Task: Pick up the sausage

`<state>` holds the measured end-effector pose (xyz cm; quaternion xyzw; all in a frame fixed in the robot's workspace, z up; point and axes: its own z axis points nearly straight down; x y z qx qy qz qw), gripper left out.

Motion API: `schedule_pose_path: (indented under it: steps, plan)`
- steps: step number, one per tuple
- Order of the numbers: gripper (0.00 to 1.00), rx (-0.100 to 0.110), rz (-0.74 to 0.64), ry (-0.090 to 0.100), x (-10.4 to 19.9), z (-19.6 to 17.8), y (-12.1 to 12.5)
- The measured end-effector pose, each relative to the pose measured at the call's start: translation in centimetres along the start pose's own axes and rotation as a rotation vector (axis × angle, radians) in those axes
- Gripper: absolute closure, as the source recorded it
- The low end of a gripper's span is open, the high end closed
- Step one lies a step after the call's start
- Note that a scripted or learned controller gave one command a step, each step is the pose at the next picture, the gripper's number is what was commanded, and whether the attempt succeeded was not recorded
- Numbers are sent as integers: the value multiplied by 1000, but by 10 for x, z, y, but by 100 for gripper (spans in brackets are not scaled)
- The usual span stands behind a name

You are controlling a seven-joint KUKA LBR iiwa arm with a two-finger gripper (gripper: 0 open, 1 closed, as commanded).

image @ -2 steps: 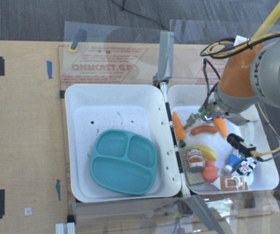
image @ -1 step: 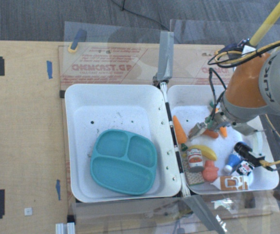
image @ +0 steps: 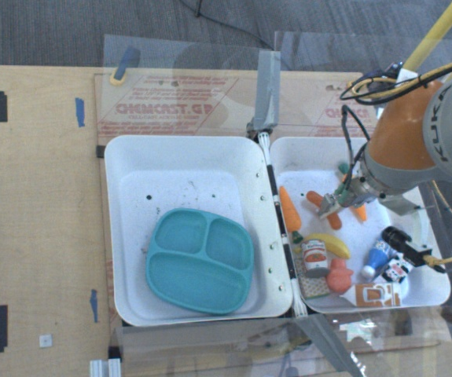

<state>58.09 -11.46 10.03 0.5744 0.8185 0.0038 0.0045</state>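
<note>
Tan table [image: 37, 234] spans the frame, with blue tape marks at left. Two white bins sit side by side on it: left bin [image: 182, 144] at centre, right bin [image: 312, 149] at right of centre, rims touching. Grey arm [image: 402, 144] with an orange band comes in from the right edge, above the right bin's upper half. Teal divided plate [image: 200, 261] lies flat in the left bin, lower middle.

Right bin holds the small things. Orange carrot [image: 289, 209] lies along the left wall. Orange-and-white carton [image: 375, 294] is at the lower edge. Yellow banana [image: 329, 244] is near the bin's centre, with a small can [image: 314, 256] just below left of it and a red rounded piece [image: 338, 277] under it. Blue bottle [image: 377, 258] is right of the banana, and a black-and-white toy [image: 397, 272] is beside it.

Reddish sausage [image: 315, 200] lies tilted in the right bin's upper middle, between carrot and arm. Gripper [image: 342, 199] sits right at or over its right part. Cannot tell if the jaws are apart or together, nor if they touch the sausage.
</note>
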Motion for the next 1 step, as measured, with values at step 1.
schedule_pose_path:
  steps: [1]
  plan:
    - [100, 10, 5, 1, 9, -84, 78]
